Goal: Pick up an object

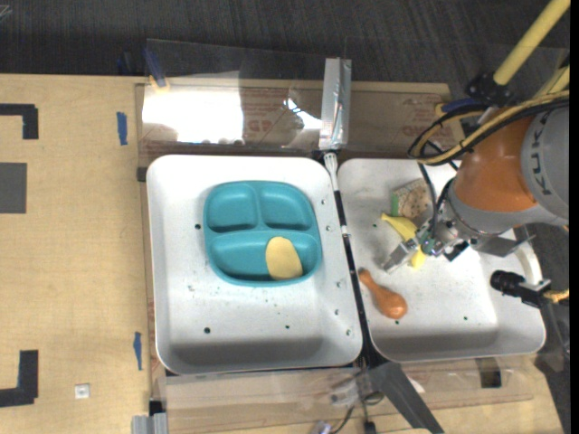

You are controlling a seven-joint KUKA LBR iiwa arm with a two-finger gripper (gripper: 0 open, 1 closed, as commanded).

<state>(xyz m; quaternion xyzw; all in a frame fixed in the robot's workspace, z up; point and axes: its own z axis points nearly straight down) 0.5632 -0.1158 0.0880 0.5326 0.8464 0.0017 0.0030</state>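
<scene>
The yellow object (pixel 399 227), banana-like in shape, lies in the right bin (pixel 470 319), in its upper middle part, and it is the thing nearest the gripper (pixel 418 250). Its lower end runs in under the gripper's fingers, so part of it is hidden. Whether the fingers are spread or closed, and whether they have hold of the yellow piece or just stand over it, cannot be told from this slanted view; a pale grey finger-like part sticks out to the lower left of the gripper, and small green and yellow bits show at the tip.

Just above the yellow object, touching or nearly touching it, sits a speckled brownish round thing (pixel 414 201), its kind too unclear to name. Lower left in the same bin, close to the wall shared with the other bin, lies an orange drumstick-shaped toy (pixel 384 297), thin end pointing up and left, well apart from the gripper.

The arm (pixel 498 174) comes in from the right, its orange band above the wrist, with black and yellow cables looping over it.

The left bin (pixel 181 306) holds a teal divided plate (pixel 237 233) with three compartments; a yellow oval piece (pixel 284 258) rests in the large lower compartment, toward its right side.
</scene>
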